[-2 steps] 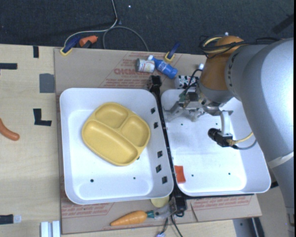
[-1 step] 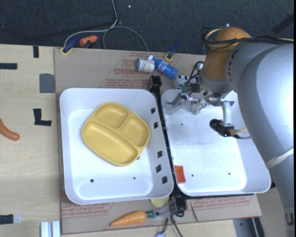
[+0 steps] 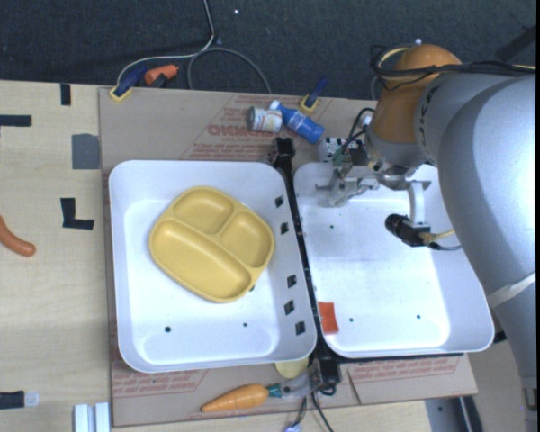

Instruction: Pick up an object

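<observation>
A yellow plastic divided plate [image 3: 212, 243], three-compartment with rounded corners and a glossy surface, lies flat in the middle of the left shallow white bin [image 3: 135, 331], turned at an angle to the bin's walls. Well right of the plate, across the divider, the grey arm's two-finger gripper [image 3: 342, 187] hangs over the right white bin's [image 3: 450, 327] far end. How far it is open cannot be told.

My arm [image 3: 486, 151] looks like smooth grey metal with a soft sheen. Both white bins [image 3: 126, 268] look like glossy plastic, the yellow plate [image 3: 211, 241] smooth matt plastic. Brown cardboard [image 3: 207, 129] beneath looks dull and papery.
</observation>
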Motion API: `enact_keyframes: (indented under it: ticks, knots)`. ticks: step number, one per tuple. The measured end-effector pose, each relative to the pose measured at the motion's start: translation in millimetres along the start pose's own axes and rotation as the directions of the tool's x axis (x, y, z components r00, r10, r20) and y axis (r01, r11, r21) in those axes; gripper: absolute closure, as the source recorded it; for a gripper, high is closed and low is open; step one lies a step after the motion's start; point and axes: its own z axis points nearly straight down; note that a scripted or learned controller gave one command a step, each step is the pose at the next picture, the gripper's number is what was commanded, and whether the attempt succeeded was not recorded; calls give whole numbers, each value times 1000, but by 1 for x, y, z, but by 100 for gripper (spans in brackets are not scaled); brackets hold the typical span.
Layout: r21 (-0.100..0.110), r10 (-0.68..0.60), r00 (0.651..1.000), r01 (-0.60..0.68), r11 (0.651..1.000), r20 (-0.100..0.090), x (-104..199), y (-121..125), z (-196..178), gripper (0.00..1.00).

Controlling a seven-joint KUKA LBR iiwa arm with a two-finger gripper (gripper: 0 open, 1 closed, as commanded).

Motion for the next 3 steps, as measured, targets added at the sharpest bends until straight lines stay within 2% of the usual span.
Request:
enact_keyframes:
  ticks: [1, 2, 3]
  knots:
    - [-5, -7, 1000, 7, 1000, -7, 102, -61, -95, 100]
    - [4, 3, 1000, -3, 1000, -3, 83, -81, -109, 100]
    - [5, 2, 1000, -2, 1000, -3, 84, -81, -108, 0]
